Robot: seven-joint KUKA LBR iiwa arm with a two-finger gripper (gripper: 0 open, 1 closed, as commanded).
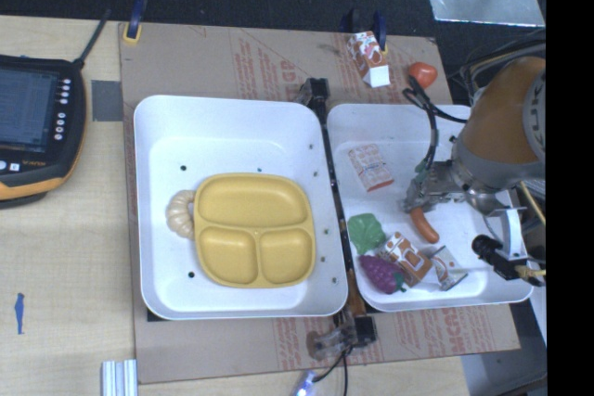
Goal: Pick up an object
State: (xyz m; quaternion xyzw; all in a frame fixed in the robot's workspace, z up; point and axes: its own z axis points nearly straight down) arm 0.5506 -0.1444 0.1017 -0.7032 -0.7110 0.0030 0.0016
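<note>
My gripper [419, 198] is low in the right bin [483, 292], near its middle, at the end of the grey and orange arm [501, 130]. An orange-red sausage [425, 224] lies just below the gripper tip, close to it. Left of the gripper lies a small white and red carton [369, 167]. Along the bin's front sit a green leafy toy [365, 232], purple grapes [379, 274], a brown and white carton [408, 257] and a small grey packet [448, 270].
The left bin [167, 134] holds a yellow divided plate [252, 229] with a beige ridged toy [179, 213] at its left side. Behind the bins lie a small carton [368, 57] and a red ball [422, 71]. A control pendant [32, 125] sits far left.
</note>
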